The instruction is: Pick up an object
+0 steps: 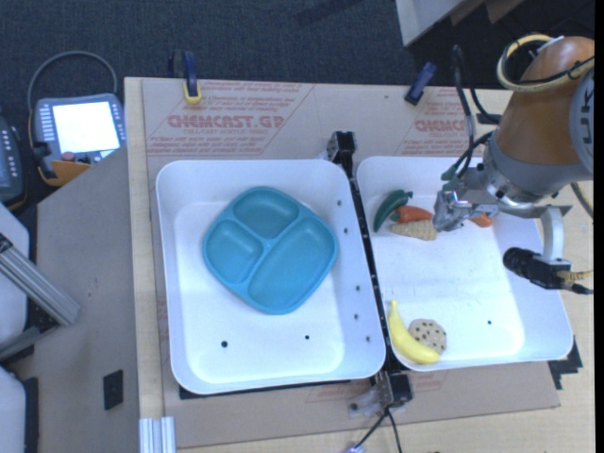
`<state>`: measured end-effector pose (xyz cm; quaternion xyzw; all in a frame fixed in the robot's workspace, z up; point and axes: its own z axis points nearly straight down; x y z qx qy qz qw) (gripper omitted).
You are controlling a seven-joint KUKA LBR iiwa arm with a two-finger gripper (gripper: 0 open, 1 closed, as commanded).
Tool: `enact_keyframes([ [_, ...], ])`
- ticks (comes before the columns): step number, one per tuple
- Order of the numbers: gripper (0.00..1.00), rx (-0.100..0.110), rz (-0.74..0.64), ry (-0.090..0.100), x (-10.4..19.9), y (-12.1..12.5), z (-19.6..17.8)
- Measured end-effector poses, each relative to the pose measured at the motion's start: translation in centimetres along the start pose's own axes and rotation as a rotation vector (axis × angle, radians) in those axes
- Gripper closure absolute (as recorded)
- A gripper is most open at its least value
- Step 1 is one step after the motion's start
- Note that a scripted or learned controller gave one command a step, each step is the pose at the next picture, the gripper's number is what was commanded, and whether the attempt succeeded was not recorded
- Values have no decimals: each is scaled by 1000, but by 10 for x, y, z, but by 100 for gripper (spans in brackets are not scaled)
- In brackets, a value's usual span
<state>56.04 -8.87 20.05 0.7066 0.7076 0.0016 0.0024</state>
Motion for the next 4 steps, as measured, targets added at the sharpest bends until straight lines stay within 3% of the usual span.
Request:
enact_keyframes([
  [1, 100, -3, 0, -1, 0, 2, -54],
  [2, 100, 9, -4, 4, 57, -1, -38],
  [4, 100, 11, -3, 3, 155, -9, -21],
])
